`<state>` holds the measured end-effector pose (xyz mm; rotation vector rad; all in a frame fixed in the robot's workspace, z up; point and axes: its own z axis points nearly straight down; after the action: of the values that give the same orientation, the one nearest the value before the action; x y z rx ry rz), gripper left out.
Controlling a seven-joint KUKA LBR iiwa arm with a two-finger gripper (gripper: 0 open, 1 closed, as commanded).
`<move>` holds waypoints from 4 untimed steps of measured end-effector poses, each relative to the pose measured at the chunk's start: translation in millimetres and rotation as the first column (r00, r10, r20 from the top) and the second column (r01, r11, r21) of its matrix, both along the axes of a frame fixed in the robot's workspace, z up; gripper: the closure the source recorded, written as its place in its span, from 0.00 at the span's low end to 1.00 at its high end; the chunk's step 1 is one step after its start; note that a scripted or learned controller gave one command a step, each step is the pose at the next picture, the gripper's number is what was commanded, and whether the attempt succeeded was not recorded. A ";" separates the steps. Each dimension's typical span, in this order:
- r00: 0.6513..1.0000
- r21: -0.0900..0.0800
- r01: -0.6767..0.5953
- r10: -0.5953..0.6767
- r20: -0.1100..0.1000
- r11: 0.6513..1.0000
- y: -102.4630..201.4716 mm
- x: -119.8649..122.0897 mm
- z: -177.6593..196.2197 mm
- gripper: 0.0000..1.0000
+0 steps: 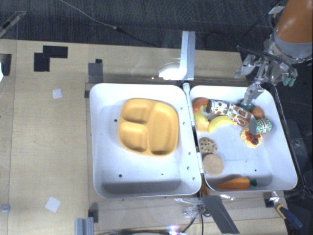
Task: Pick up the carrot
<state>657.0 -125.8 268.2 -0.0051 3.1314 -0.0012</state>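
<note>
Gripper (249, 98) state cannot be told; it is lowered over the right bin's (281, 165) far side, arm partly cut off. Carrot (234, 183) is seen lying at the near wall.

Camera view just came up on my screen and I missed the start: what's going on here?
A grey KUKA arm's gripper hovers over the far edge of the right bin, near a pile of toy food. The carrot lies untouched along that bin's near wall. The left bin holds a yellow divided plate.
</note>
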 end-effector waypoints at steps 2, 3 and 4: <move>0.902 0.004 0.433 -0.433 -0.006 0.902 60.4 -149.7 -83.3 0.00; 0.924 0.005 0.382 -0.382 0.007 0.924 15.9 -164.6 -178.2 0.00; 0.942 0.005 0.336 -0.336 0.005 0.942 -8.5 -165.3 -178.6 0.00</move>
<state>491.6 -134.3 89.6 0.5284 3.0812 0.0028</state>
